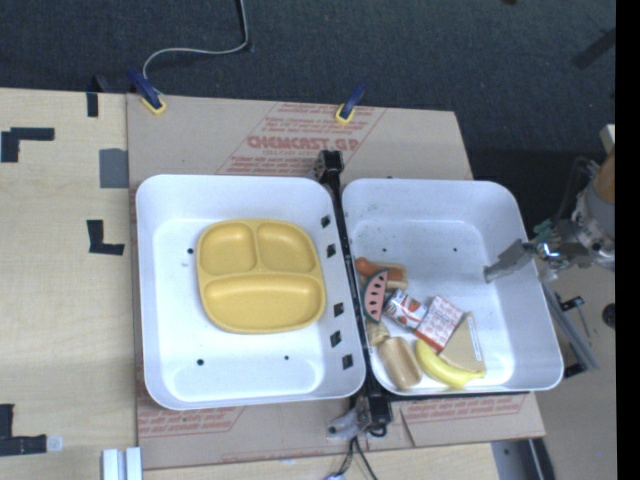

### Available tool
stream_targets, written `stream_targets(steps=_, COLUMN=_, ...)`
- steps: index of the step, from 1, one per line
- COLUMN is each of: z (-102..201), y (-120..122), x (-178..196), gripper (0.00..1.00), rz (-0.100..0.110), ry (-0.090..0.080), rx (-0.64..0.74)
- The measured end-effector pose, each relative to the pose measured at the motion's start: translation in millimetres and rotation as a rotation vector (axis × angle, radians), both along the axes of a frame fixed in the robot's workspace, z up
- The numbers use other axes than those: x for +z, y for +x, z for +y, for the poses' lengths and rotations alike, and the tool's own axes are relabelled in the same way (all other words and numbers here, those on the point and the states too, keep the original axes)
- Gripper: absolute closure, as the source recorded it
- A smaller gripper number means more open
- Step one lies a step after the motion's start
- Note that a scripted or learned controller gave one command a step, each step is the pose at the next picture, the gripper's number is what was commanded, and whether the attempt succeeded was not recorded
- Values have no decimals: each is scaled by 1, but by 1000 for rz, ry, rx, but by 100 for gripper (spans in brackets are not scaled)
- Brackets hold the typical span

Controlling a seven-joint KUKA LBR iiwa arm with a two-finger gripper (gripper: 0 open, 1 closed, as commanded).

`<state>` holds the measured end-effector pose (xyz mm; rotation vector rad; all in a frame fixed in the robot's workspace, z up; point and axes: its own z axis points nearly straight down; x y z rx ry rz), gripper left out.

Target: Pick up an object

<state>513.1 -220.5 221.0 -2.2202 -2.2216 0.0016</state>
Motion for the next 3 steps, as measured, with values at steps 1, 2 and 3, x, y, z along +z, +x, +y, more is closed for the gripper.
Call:
stream_targets(steps=1, z=37, y=29, x=-134, gripper=0, rz=-5, ry=0, rx=1)
stream_targets(steps=2, z=90, y=94, x=-135, gripper=0, rz=-7, ry=-1, rx=3)
stream_targets(steps=3, z=119, y=125, x=-135, gripper=0, rz=-5, ry=-1, rx=1)
